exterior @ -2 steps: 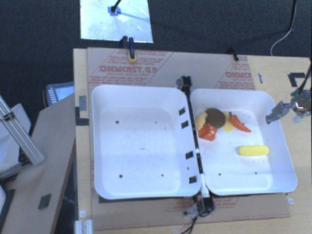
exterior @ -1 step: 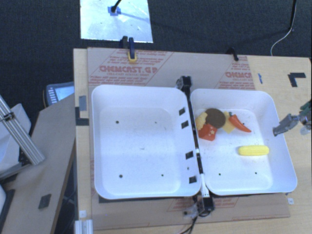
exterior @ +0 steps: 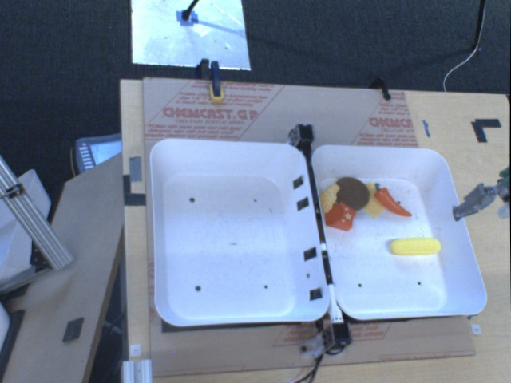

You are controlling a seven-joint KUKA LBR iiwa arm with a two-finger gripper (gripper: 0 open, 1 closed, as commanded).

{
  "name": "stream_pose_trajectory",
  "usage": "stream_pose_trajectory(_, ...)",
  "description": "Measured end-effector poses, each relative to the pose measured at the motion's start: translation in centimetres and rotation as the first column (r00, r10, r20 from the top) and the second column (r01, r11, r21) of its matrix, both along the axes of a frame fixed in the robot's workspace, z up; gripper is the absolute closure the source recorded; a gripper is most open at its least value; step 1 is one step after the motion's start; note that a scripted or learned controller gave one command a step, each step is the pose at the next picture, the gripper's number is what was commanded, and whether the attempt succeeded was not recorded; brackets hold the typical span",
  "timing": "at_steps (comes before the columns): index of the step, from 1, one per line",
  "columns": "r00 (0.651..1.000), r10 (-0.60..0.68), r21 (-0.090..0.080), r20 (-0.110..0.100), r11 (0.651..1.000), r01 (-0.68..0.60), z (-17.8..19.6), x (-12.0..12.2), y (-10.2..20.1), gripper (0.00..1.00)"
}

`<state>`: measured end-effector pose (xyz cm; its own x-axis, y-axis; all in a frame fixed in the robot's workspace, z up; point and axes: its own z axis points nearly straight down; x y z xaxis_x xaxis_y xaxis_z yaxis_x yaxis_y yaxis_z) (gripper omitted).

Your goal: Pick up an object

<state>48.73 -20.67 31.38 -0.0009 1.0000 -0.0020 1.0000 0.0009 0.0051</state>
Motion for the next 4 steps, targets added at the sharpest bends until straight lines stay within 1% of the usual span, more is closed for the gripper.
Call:
stream_pose_trajectory(1,1.0,0.004,0.001,-0.001,1.0,-0.004,1.5,0.0,0.0,0.0)
stream_pose_trajectory(2,1.0,0.004,0.0,0.001,1.0,-0.004,5.3,0.0,0.0,0.0)
stream_pose_trajectory(3,1.0,0.004,-0.001,0.002,1.0,-0.004,10.1,0.0,0.0,0.0)
stream_pose_trajectory(4,1.0,0.009,-0.002,0.004,1.0,-0.009,11.0,0.1,0.0,1.0)
